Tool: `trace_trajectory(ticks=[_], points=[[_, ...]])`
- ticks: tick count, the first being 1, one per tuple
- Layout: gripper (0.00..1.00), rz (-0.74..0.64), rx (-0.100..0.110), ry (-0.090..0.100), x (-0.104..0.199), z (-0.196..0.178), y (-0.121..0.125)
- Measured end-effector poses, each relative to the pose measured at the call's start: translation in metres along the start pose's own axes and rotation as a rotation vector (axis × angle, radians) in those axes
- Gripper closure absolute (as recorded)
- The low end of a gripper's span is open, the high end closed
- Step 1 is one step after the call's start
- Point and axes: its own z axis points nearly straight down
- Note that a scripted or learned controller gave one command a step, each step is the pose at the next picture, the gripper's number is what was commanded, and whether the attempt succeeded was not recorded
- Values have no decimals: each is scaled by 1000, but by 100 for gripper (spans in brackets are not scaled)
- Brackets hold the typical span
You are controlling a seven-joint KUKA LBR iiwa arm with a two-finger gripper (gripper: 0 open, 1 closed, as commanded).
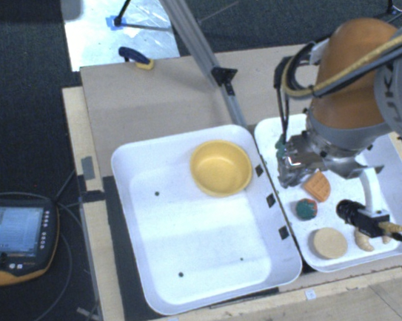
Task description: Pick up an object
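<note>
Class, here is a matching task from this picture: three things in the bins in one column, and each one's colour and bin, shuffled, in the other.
Things:
1 bowl
2 ball
3 disc

Descriptions:
A teal, right bin
B tan, right bin
C yellow, left bin

Pairs: 1-C, 2-A, 3-B.

I count two white bins on my surface: a left bin (200,257) and a right bin (398,164). One yellow bowl (221,166). One orange cracker-like piece (317,188). One small teal ball (306,210). One round tan disc (329,243). One small tan scrap (363,242).
</note>
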Motion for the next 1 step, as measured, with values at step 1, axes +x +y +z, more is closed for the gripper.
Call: trace_trajectory(ticks=[1], points=[[100, -1, 2, 0, 52, 20, 8]])
